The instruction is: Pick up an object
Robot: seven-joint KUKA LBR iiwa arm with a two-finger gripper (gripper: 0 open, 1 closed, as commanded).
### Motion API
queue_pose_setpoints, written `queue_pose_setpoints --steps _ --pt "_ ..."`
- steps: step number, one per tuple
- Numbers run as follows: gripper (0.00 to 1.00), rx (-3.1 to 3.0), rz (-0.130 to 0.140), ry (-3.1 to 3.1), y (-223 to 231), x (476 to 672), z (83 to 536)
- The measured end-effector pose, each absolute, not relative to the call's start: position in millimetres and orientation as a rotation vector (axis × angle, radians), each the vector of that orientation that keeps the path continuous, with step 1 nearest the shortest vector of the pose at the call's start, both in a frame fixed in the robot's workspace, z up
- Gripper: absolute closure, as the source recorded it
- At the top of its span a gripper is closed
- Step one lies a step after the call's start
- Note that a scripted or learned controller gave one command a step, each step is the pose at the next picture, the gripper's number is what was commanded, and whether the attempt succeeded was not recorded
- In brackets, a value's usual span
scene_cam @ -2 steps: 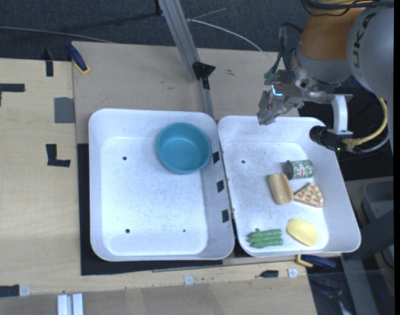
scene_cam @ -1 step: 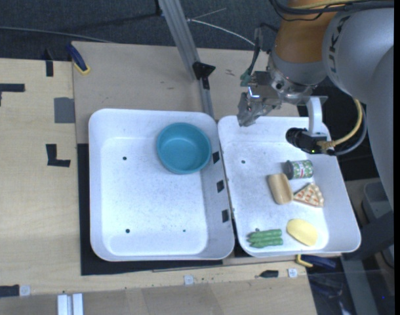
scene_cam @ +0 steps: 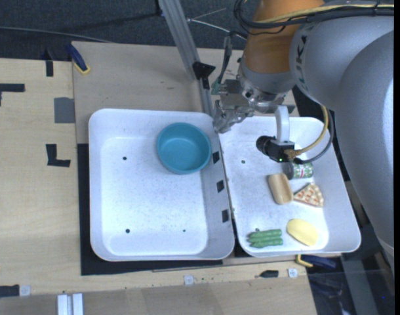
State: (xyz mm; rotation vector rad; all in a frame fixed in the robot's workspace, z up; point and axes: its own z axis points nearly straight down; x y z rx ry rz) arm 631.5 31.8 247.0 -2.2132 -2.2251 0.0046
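Bench bins: left (scene_cam: 115, 202) holds bowl (scene_cam: 182, 147); right (scene_cam: 338, 231) food; jaws' (scene_cam: 225, 120) state unclear.

Two bins (scene_cam: 108, 176); one bowl (scene_cam: 182, 147)

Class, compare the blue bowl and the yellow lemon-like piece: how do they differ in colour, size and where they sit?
The blue bowl is blue and hollow; the yellow piece is yellow and solid-looking. The bowl looks much larger. The bowl sits at the far edge of the left bin; the yellow piece lies at the near edge of the right bin. Both are rounded.
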Motion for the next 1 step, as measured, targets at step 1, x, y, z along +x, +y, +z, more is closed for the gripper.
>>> queue_pose_setpoints --steps 1 --pt "1.0 -2.212 0.004 -2.226 86.1 624.2 229.7"
